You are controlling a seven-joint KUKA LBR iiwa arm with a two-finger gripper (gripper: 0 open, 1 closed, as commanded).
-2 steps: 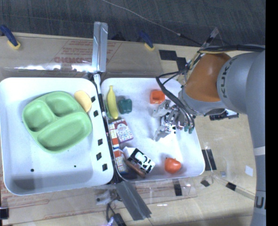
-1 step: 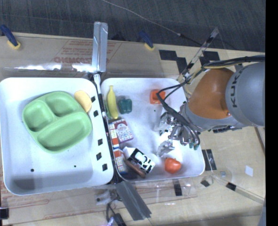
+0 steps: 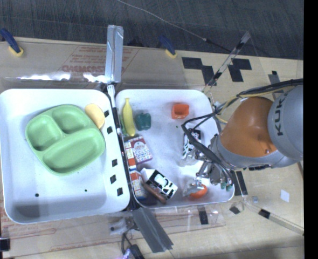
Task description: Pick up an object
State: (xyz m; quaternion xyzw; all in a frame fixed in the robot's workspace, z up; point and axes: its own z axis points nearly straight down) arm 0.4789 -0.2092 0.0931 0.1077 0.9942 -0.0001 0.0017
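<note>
The gripper [image 3: 198,183] hangs low in the right bin [image 3: 164,99], directly over a small red object [image 3: 198,192] near the front wall, probably to grasp it. Whether it grips is unclear.

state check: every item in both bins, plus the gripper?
Green divided plastic plate: flat in left bin.
Yellow egg-shaped object: beside plate rim.
Yellow banana: lying lengthwise in right bin.
Dark green cup: beside banana.
Orange block: apart from others.
Red-white carton: lying flat.
Black-white box: tilted.
Gripper: low over red-orange object; grasp unclear.
</note>
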